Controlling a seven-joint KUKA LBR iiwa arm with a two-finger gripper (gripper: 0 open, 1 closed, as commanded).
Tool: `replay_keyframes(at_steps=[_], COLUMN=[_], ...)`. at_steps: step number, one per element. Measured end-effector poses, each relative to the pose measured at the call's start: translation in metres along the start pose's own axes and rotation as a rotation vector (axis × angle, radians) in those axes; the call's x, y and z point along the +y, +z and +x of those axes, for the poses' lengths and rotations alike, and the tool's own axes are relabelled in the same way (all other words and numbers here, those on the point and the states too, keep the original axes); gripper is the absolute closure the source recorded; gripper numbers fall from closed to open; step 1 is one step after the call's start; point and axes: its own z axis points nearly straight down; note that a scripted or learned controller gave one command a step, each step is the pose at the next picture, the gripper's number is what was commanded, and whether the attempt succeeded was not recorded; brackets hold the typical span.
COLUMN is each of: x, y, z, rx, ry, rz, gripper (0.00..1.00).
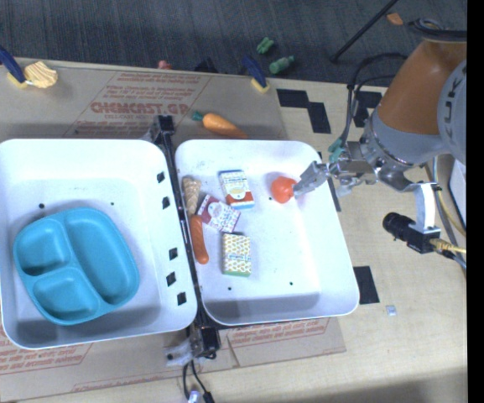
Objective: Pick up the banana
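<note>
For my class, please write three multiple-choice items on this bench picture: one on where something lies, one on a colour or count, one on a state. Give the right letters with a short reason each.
1. Where does the carrot lie?
A. in the left bin
B. on the cardboard behind the bins
C. on the blue tray

2. What colour is the divided tray in the left bin?
A. red
B. yellow
C. blue

3. What is between the fingers of the gripper?
A. nothing
B. a carton
C. the blue tray

Answers:
1 B, since the carrot rests outside the bins, just past the far rim of the right bin.
2 C, since the three-part tray is plainly light blue.
3 A, since the gripper hangs at the right bin's right side beside the small orange-red fruit, with nothing seen between its fingers.
</note>
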Motion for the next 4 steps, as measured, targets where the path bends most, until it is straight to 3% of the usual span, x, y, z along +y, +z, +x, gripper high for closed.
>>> replay_keyframes(at_steps=[1,2,3,4], x=[0.007,-0.015,0.067,0.045], y=[0.137,0.168,0.067,0.164], z=[0.093,0.099,0.132,0.091], rx=[0.001,0.001,0.000,-0.003], ry=[0.059,-0.107,0.030,-0.593], rz=[0.003,0.001,-0.003,-0.008], gripper=[0.00,0.00,0.00,0.00])
